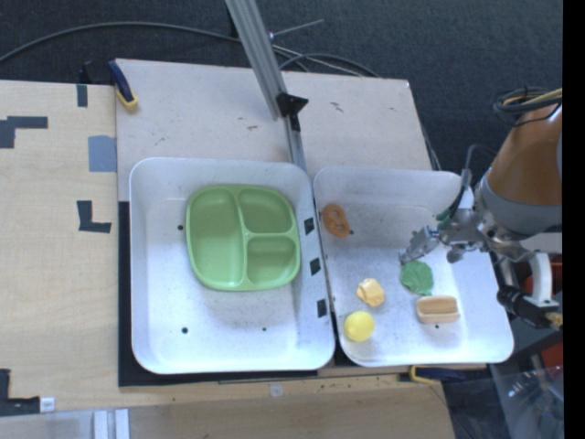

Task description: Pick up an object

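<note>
green object: we see a round, flat, green leafy-looking piece (417,276) lying on the floor of the right white bin (384,195), near that bin's middle-right; we take it as the landmark.
gripper: the grey two-finger gripper (419,245) sits just above the green piece in the view, tips close to its upper edge; we cannot tell if it touches.
fingers: we cannot tell whether they are spread or pressed together; nothing visibly pinched between them.
arm: grey arm with an orange band (526,158) comes in from the right of the green piece, wrist over the right bin's rim.
tan block: a small tan rectangular piece, bread-like (437,309), just below and right of the green piece, apart from it.
yellow lump: a pale yellow irregular chunk (370,292) left of the green piece, a bit lower.
yellow ball: a round yellow ball (358,326) below-left of the green piece, near the yellow lump.
orange piece: a small orange-brown ring-like piece (335,219) up-left of the green piece, near the bin's left wall.
green tray: a light green plastic divided plate with three compartments (243,237) well left of the green piece, in the left white bin (155,273).
bench: pale wooden bench top (201,108) under both bins.
pole: a grey metal bar (256,39) runs from the top of the view down to between the bins.
</note>
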Available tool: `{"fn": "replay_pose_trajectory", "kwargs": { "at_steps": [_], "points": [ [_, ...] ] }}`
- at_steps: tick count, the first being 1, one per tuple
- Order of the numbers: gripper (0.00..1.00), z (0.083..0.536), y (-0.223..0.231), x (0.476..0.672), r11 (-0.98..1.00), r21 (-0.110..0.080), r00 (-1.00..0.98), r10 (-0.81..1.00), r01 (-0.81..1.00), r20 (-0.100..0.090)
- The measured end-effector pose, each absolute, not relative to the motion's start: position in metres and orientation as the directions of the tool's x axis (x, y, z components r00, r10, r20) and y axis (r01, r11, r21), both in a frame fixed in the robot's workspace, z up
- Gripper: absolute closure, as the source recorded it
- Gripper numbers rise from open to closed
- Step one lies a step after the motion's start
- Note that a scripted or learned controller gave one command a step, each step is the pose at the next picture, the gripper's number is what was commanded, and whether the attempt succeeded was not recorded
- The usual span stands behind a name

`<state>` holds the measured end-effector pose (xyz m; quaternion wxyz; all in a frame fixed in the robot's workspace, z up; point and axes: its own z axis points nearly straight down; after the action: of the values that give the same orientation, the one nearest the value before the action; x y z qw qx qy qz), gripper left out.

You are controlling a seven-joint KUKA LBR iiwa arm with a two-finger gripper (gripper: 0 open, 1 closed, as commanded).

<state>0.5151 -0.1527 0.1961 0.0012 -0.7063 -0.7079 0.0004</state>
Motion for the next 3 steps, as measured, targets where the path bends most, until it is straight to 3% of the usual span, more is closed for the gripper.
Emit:
{"fn": "replay_pose_trajectory", "kwargs": {
  "at_steps": [1,2,3],
  "points": [
    [0.00,0.196,-0.153,0.515,0.002,-0.002,-0.002,1.000,1.000,0.001],
    [0.00,0.133,-0.148,0.515,0.002,-0.008,-0.002,1.000,1.000,0.002],
    [0.00,0.092,-0.148,0.518,0.000,0.008,0.000,1.000,1.000,-0.002]
  ]
}}
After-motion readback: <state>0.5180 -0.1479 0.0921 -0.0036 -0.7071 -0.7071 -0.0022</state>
